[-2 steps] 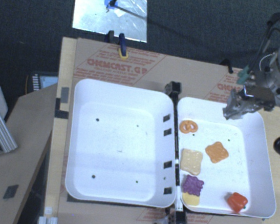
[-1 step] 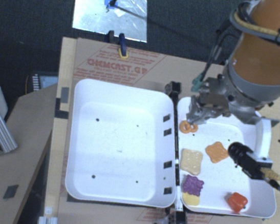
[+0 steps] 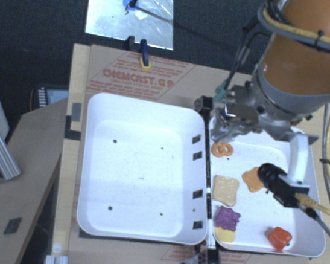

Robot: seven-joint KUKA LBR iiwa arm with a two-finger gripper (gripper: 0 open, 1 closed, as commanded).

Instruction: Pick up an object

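- The tabletop (image 3: 25, 191) spreads out left of the gripper, with a cardboard sheet (image 3: 151, 74) in red lettering under both bins.
- The arm (image 3: 313, 51), grey with its orange band, hangs above and to the right of the gripper.
- The left bin (image 3: 140, 177) lies just left of the gripper, past the shared rim.
- The right bin (image 3: 263, 215) sits beneath the gripper and runs off to its right and towards the near edge.
- A shiny foil sheet (image 3: 132, 8) lies well apart, far up and left of the gripper.
- The gripper (image 3: 222, 134) hangs over the right bin's far left corner; from where I stand I cannot tell whether it is wide or narrow, and I see nothing held in it.
- A bread slice (image 3: 225, 190) lies nearer me than the gripper, along the bin's left wall.
- A purple grape bunch (image 3: 227, 217) comes next on that side, touching a yellow piece (image 3: 225, 234).
- An orange piece (image 3: 253, 179) lies to the gripper's right and nearer me.
- The pretzel (image 3: 222, 148) lies just below the gripper, closest of all.
- A red piece (image 3: 279, 236) sits well apart, in the near right corner.
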